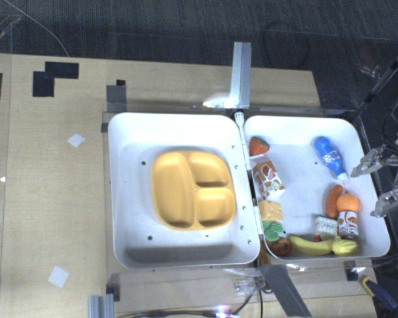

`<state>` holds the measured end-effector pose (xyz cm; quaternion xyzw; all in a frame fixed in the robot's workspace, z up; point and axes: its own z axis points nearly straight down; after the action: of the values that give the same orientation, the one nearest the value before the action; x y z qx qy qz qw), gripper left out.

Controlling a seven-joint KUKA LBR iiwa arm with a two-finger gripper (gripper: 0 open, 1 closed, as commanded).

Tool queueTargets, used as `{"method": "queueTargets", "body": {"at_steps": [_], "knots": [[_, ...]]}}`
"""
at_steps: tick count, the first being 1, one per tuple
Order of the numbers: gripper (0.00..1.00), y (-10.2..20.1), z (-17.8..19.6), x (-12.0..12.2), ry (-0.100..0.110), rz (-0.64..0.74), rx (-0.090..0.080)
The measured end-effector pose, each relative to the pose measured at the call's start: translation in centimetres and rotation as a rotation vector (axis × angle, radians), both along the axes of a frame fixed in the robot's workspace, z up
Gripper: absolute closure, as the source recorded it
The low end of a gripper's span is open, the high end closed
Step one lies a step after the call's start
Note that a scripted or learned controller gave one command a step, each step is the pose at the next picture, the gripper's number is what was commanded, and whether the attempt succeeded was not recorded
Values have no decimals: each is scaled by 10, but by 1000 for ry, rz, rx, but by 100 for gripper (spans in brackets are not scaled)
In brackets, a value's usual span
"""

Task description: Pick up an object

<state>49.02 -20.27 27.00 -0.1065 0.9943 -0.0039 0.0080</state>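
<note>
Two shallow white bins [119,197] sit side by side. My gripper [385,181] hangs spread and empty at the right bin's right rim, near the blue plastic bottle [329,154] lying inside.

Yellow tray [191,189] fills left bin [126,177]; toy food crowds right bin [298,144].

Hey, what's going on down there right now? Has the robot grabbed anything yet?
Gripper open at right bin's right edge, holding nothing. Blue bottle nearest, lying untouched in the bin. Nothing between them; yellow tray sits in left bin.
</note>
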Motion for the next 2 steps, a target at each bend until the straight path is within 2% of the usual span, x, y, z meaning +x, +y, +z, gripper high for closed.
{"method": "queueTargets", "body": {"at_steps": [1, 2], "knots": [[0, 1, -117, 9, 15, 187, 6], [0, -2, -82, 69, 5, 65, 4]]}}
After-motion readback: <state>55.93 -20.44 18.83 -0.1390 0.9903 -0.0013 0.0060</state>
